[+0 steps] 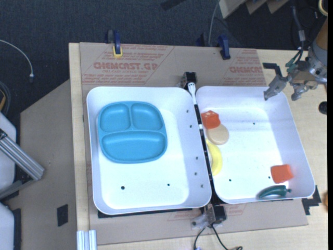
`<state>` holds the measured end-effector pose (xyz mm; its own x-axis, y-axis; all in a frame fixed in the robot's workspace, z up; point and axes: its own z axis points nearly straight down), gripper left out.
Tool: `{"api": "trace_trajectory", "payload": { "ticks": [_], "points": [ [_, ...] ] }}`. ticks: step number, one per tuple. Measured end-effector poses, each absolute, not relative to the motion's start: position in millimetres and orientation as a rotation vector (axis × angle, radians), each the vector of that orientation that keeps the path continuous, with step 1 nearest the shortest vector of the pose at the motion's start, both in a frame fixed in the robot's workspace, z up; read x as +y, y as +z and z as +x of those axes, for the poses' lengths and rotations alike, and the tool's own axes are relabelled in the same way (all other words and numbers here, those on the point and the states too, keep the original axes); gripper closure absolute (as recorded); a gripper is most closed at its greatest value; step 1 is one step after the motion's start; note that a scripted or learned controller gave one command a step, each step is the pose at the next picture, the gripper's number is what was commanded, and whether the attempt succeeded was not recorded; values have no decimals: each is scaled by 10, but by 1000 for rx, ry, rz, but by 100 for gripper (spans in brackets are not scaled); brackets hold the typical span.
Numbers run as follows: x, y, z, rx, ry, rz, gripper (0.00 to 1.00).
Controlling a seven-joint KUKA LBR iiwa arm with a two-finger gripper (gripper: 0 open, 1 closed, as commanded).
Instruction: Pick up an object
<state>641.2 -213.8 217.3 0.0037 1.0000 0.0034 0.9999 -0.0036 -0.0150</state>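
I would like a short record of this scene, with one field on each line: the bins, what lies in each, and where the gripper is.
left bin: blue divided plate
right bin: orange block, beige disc, yellow piece, second orange block, green item
gripper: above the right bin's far right corner, jaws open, holding nothing

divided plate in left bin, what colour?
Light blue; the divided plate shows clearly in the camera view.
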Motion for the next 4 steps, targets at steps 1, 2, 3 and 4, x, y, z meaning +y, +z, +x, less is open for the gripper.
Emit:
{"api": "trace_trajectory", "payload": {
  "ticks": [1, 2, 3, 4],
  "points": [
    [-2130, 2267, 6443, -2222, 0, -2221, 0],
    [-2147, 1676, 6519, -2219, 5, -2216, 0],
    [-2069, 1066, 6535, -2219, 5, -2216, 0],
    [-2063, 835, 6533, -2221, 3, -2217, 0]
  ]
}}
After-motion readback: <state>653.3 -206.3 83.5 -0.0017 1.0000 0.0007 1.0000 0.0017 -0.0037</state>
